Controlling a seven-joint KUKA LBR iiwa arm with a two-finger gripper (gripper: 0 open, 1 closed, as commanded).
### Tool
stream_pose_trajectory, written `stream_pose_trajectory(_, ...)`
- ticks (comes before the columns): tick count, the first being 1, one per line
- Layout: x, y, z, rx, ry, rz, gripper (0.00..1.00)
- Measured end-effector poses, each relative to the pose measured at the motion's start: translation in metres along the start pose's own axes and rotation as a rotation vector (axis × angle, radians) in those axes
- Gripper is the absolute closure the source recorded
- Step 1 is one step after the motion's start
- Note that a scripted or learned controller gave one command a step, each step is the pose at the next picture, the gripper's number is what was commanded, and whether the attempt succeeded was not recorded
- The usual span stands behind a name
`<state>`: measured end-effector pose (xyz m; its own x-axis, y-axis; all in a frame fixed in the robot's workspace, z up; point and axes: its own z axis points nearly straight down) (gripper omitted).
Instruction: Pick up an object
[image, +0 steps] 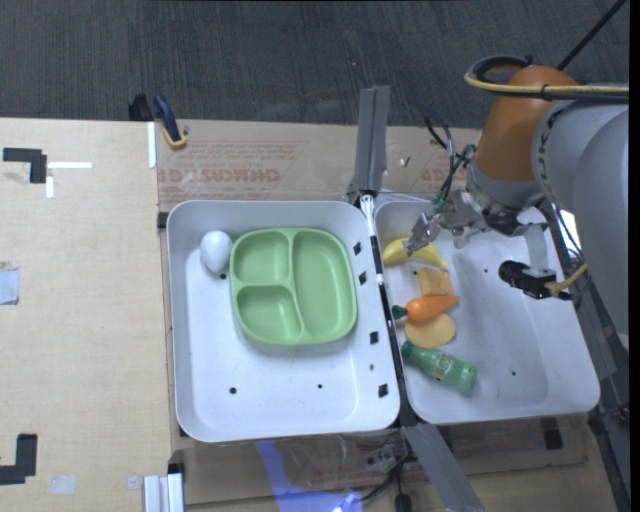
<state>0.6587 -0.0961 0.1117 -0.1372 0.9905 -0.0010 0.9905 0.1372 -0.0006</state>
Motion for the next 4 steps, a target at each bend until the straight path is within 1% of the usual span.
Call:
stream_pose_trajectory(1,-0.001,0.000,-0.010,-0.001,-0.001,0.001,1.00)
stream_pose_trajectory(2,-0.001,0.000,-0.010,-0.001,-0.001,0.002,0.00)
stream_pose_trajectory(3,-0.015,-0.056,-0.023,0.000,0.001,0.070,0.00)
stream_pose_trajectory(4,0.008,-0.051,0.020,0.001,0.001,-0.212,0.00)
